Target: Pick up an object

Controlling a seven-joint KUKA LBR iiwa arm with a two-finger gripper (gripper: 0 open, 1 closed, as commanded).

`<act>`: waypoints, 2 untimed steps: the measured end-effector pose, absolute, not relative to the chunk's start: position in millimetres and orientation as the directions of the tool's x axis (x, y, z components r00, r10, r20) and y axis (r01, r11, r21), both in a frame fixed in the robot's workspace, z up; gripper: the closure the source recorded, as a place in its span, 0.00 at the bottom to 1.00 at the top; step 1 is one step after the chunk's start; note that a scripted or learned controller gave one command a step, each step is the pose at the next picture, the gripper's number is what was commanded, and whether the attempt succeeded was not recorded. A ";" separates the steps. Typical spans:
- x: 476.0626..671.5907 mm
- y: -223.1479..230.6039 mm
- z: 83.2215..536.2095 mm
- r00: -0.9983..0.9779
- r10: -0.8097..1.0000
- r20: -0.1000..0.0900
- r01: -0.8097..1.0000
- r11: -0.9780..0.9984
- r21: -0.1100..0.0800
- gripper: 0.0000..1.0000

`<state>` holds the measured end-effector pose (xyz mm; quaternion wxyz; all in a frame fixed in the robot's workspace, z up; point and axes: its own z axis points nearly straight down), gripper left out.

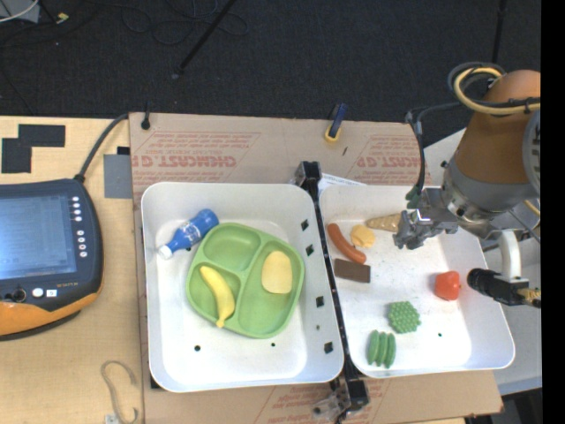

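Ridged green pods (381,348), knobbly green broccoli (403,316)

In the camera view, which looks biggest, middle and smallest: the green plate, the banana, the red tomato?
1. Green plate, by far the biggest.
2. Banana, lying on the plate.
3. Red tomato, the smallest, in the other bin.

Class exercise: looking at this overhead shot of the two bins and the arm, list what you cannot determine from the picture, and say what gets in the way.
- Gripper: in the camera view its tip is dark and small, so its grip state is unreadable.
- Cone-shaped item: its right end runs under the gripper, so contact is unclear.
- Blue bottle: label too small to read.
- Tablet: cut off by the left edge.
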<state>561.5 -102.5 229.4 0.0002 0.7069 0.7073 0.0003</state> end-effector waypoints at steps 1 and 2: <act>564.2 -53.0 236.7 -0.004 1.000 0.002 1.000 0.004 -0.002 1.00; 558.2 -0.2 242.2 -0.005 1.000 0.002 1.000 0.005 -0.004 1.00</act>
